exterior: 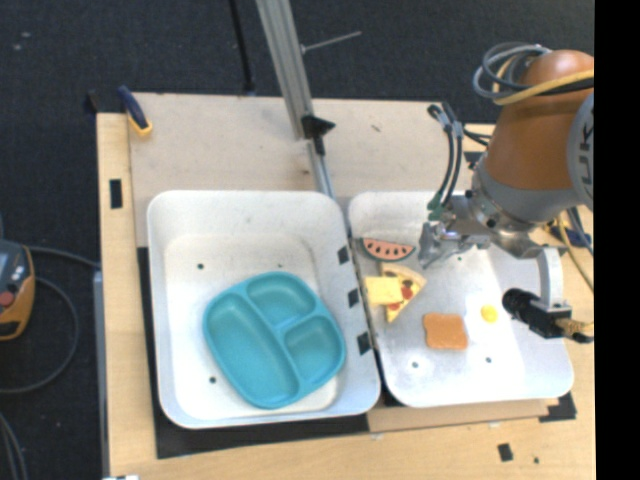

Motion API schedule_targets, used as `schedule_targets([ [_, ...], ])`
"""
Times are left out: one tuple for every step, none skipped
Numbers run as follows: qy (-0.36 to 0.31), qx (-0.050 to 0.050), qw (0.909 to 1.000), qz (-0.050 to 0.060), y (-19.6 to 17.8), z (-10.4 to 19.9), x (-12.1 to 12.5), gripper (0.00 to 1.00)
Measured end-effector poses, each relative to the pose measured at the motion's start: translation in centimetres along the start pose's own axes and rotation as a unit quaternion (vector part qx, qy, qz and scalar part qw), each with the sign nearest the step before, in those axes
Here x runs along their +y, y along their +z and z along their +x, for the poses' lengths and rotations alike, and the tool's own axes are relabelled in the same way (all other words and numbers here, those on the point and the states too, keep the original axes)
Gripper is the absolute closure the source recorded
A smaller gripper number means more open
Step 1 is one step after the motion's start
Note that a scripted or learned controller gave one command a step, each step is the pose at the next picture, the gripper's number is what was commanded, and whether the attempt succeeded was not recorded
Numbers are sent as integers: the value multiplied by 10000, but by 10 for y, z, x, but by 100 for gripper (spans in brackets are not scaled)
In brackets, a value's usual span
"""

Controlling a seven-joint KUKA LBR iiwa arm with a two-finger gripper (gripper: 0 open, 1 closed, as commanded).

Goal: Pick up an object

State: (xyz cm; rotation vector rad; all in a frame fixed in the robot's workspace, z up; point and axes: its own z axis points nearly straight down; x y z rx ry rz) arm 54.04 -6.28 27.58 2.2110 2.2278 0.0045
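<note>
In the right bin (520, 378) lie a watermelon slice (387, 249), a yellow pizza slice (393, 291), an orange toast-like piece (445, 331) and a small yellow bit (488, 314). My gripper (433, 247) hangs over the bin's upper middle, just right of the watermelon slice and above the pizza slice. Its fingers point down and nothing shows between them. Whether they touch the bin floor I cannot tell.
The left bin (180, 228) holds a teal divided plate (275, 338). A slanted aluminium post (290, 68) rises from the bench behind the bins. The bulky arm body (540, 138) overhangs the right bin's far right corner.
</note>
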Motion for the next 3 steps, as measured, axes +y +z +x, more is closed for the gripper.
schedule_targets([
  [3, 3, 10000, 15, 4, 43, 2, 100],
  [-1, 5, 10000, 22, 22, 97, -2, 100],
  [9, -1, 10000, 29, 40, 143, 0, 100],
])
